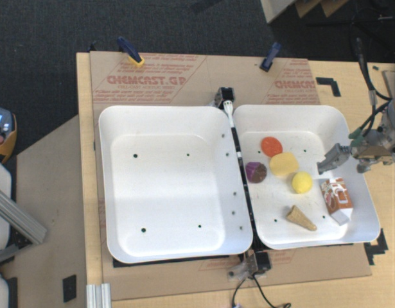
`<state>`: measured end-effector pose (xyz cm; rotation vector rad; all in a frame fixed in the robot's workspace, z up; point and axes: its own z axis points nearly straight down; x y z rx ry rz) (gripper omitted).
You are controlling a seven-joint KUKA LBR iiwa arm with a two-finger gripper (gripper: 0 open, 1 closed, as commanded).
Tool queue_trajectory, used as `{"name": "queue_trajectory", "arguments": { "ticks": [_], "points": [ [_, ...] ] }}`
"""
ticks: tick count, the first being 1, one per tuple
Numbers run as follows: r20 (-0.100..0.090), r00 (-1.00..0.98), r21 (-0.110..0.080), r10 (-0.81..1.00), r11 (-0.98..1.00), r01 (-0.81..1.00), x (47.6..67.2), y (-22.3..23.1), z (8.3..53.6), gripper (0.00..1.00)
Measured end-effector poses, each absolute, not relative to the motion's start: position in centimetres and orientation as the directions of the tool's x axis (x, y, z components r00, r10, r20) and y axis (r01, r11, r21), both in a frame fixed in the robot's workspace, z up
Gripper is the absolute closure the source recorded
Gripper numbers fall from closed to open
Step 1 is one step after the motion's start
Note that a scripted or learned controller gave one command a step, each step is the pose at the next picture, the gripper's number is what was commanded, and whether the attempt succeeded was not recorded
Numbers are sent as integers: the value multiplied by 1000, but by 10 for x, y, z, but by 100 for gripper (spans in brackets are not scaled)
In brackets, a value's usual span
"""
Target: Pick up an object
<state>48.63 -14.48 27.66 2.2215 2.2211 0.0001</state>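
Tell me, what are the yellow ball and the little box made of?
The yellow ball looks like smooth plastic or rubber: an even colour with a soft shine, though the picture leaves it open. The little box looks like printed cardboard: flat faces, straight edges, and orange and white print.

Two white bins (165, 124), orange ball (271, 146), two yellow balls (284, 164), purple lump (255, 171), tan cone (301, 218), red-and-white carton (336, 196), brown cardboard (184, 69) with red lettering, blue clamps (130, 51), grey gripper (332, 159)

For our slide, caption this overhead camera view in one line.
Gripper over right bin holding fruit and a carton.
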Motion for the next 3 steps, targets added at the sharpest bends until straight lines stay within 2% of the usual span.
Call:
{"name": "queue_trajectory", "arguments": {
  "ticks": [1, 2, 3],
  "points": [
    [3, 6, -12, 1000, -6, 1000, 476, -192, 123, 0],
    [-5, -6, 23, 1000, 6, 1000, 540, -215, 104, 0],
    [-1, -6, 7, 1000, 6, 1000, 557, -167, 164, 0]
  ]
}}
